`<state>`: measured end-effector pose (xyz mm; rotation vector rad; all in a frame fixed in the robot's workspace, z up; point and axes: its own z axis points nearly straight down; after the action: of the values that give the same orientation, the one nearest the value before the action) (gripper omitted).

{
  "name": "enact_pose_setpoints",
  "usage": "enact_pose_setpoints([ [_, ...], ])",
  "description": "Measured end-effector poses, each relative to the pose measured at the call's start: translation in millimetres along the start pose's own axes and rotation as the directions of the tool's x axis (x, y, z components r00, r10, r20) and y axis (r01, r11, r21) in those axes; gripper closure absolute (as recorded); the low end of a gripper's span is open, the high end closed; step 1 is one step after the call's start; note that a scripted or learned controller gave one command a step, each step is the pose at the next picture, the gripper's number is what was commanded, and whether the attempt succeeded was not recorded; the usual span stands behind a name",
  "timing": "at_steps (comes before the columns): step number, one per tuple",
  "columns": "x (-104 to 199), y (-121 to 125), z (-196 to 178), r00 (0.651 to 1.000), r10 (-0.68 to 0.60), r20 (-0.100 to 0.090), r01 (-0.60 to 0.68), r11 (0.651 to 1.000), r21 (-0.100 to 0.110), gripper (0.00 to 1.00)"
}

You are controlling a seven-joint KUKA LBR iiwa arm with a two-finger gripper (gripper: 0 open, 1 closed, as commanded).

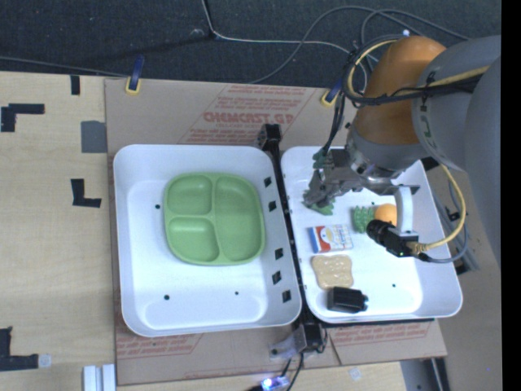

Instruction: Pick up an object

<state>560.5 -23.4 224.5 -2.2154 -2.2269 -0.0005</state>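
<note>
My gripper [322, 195] reaches down into the right bin [435, 300], near its far left part, right over a small green object [327, 208] that peeks out below the fingertips. Just right of it lie a green toy piece [362, 217] and an orange ball-like object [385, 213]. In front of them sits a small red, white and blue card or packet [330, 237]. Closer to the front are a tan bread-like slice [333, 270] and a black block [348, 300]. The arm's orange band [403, 72] rises above the bin.
The left bin [138, 218] holds a green divided plate [215, 218]. A black hinge strip [279, 218] runs between the bins. Cables loop behind the arm and a black-and-yellow cable end [399, 243] hangs over the right bin. Cardboard lies under both bins.
</note>
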Motion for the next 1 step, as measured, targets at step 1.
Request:
enact_pose_setpoints([
  [1,47.2,26.2,-9.4,1.0,0.0,0.0,0.0,1.0,0.0,1.0],
])
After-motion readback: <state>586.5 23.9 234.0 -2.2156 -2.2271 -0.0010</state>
